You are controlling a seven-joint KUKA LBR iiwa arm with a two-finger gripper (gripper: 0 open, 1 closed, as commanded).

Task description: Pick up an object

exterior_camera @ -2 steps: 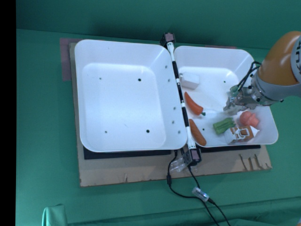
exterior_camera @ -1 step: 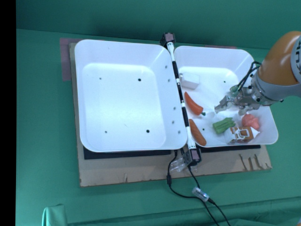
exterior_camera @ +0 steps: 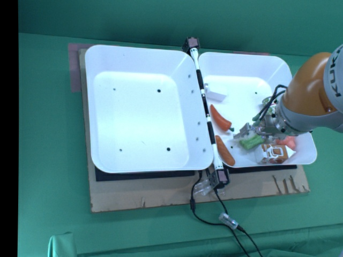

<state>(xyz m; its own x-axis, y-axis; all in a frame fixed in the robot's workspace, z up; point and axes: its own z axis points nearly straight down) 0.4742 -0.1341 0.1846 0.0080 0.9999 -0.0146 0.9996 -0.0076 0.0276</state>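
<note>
My gripper [exterior_camera: 253, 130] is low in the right bin [exterior_camera: 244, 63], near its front right corner, and the grey arm with its orange band reaches in from the right. A green object [exterior_camera: 250, 142] lies directly under and just in front of the gripper. To its left lie two orange-red carrot-like pieces, one in the bin's middle [exterior_camera: 220, 118] and one by the front left wall [exterior_camera: 225, 150]. A small box with orange print [exterior_camera: 274, 153] rests at the front right, with a red object [exterior_camera: 290, 141] beside it, partly hidden by the wrist.
A small white block [exterior_camera: 216, 95] sits near the right bin's left wall. The left bin [exterior_camera: 107, 63] stands beside it, with a black-and-white divider strip [exterior_camera: 202, 98] between them. Cables [exterior_camera: 225, 218] trail off the cardboard base at the front.
</note>
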